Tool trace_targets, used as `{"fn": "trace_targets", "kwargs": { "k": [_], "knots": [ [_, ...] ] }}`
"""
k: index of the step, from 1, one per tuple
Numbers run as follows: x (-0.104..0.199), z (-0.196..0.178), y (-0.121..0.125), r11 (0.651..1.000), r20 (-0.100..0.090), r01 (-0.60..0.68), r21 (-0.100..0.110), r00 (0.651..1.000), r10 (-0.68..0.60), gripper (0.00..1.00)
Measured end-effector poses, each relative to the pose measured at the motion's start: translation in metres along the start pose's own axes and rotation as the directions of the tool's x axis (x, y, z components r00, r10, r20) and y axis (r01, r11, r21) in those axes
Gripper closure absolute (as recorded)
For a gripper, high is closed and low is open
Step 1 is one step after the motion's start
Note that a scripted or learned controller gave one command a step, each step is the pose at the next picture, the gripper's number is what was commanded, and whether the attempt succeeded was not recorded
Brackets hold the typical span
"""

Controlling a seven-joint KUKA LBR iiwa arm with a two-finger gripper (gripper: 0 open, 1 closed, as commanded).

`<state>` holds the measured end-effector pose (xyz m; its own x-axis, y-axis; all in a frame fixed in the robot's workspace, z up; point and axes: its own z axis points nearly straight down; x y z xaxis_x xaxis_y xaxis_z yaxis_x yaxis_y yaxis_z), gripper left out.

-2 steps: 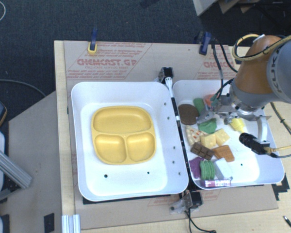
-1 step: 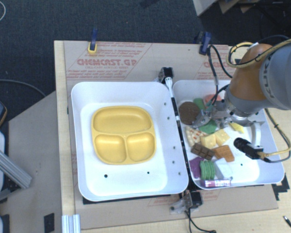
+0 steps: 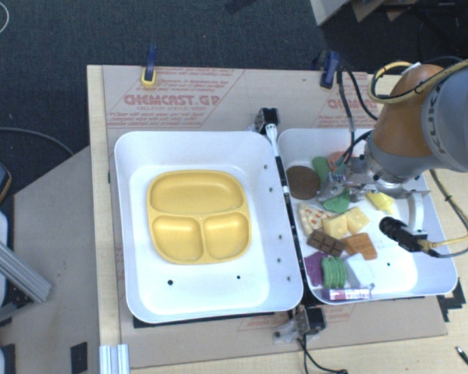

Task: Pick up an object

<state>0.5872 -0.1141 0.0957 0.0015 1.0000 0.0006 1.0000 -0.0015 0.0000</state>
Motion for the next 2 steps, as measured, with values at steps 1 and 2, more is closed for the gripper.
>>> {"fn": "trace_targets", "kwargs": {
  "k": [1, 2],
  "knots": [
    [0.002, -0.055, -0.008, 1.0, 0.003, 0.001, -0.007, 1.0, -0.001, 1.0],
    [0.002, -0.101, -0.001, 1.0, 0.003, 0.003, -0.007, 1.0, -0.003, 1.0]
  ]
}}
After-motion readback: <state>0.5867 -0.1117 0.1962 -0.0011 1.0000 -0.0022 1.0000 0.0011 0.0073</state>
